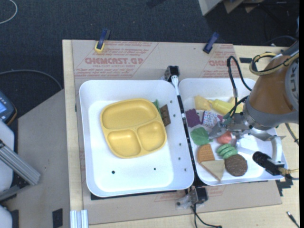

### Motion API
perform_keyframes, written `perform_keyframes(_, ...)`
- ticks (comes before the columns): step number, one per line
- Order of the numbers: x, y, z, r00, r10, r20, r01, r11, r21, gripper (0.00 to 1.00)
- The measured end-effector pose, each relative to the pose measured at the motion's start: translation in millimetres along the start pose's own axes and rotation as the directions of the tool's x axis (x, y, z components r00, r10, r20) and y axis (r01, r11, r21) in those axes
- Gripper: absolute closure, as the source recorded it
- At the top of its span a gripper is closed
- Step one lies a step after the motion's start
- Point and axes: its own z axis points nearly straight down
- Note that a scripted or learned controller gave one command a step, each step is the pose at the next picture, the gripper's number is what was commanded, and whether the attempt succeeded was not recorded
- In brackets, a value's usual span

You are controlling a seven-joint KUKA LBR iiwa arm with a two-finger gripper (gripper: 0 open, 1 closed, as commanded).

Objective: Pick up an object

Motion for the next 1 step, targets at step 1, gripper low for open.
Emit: perform_keyframes(1, 0.7, 0.5, 38.0, 1.000, 0.000, 0.001, 0.000, 1.000, -0.004, 0.00)
